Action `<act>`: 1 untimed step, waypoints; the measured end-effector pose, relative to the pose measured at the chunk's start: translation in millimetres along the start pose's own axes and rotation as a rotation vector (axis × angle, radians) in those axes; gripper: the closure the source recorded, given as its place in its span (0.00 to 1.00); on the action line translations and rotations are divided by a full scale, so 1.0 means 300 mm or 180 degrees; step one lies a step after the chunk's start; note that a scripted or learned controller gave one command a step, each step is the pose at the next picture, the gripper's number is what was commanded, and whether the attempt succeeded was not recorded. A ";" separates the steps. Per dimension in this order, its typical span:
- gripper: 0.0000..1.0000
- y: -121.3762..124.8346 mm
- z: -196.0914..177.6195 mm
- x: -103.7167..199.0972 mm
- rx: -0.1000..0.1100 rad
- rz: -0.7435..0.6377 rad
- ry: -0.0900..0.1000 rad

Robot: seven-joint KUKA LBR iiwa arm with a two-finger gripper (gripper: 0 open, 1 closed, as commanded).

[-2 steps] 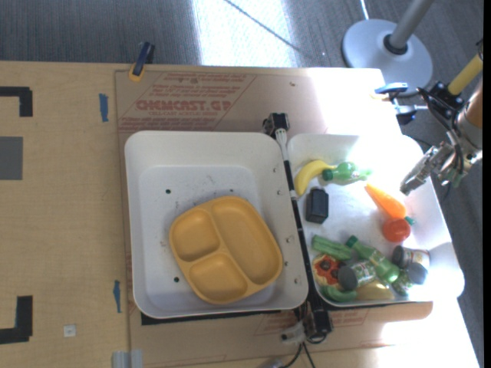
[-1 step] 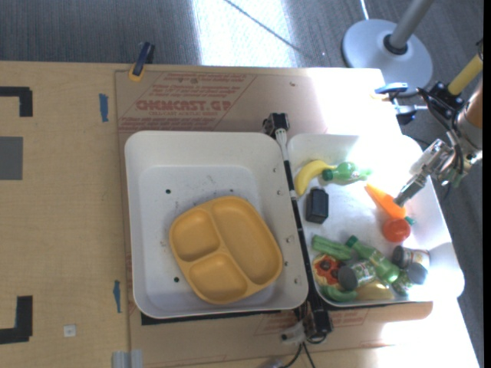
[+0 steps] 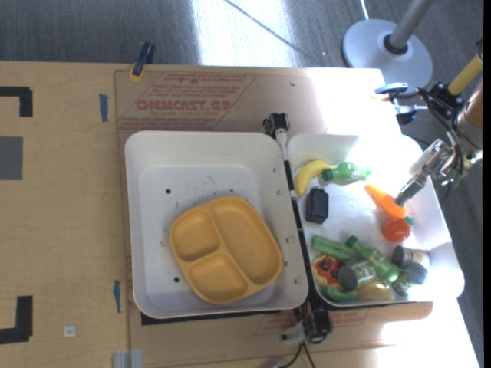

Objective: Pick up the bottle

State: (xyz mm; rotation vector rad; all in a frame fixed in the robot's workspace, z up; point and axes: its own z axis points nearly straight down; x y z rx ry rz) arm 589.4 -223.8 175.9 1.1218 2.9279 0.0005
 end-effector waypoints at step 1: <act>0.00 0.000 0.000 0.000 0.0000 0.0000 0.0000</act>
